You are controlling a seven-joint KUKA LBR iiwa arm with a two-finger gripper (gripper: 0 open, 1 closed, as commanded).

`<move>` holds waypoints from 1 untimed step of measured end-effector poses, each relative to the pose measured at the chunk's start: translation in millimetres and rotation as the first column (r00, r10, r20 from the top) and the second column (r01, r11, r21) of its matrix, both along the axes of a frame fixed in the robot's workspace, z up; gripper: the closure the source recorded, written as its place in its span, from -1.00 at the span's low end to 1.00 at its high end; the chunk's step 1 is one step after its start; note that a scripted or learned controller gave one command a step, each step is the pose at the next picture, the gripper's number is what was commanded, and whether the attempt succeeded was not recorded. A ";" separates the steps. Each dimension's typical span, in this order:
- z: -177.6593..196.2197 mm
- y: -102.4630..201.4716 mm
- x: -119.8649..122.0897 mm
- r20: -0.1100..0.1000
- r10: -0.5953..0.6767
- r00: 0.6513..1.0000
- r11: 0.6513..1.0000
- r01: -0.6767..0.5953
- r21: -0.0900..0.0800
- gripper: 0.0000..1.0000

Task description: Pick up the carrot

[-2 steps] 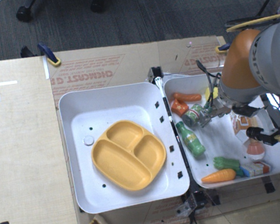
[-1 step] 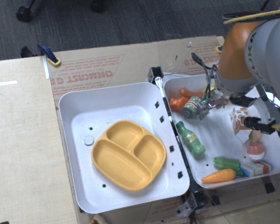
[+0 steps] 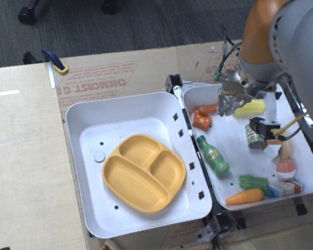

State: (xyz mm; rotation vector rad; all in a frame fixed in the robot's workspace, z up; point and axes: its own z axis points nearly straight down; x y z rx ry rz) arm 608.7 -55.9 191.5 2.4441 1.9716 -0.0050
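light: bright, even overhead | shadows: soft, short | glare: mild on white bins [image 3: 83, 178] | focus: slightly soft

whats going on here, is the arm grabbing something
A grey robot arm with an orange band reaches in from the right, its two-finger gripper hovering over the far end of the right white bin, near a yellow block. The orange carrot it is meant to pick up lies untouched at the near edge of that bin. The left white bin holds a yellow divided plate.
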 end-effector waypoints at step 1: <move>-0.9 74.3 -41.7 -0.003 -0.179 0.984 0.984 0.179 0.001 1.00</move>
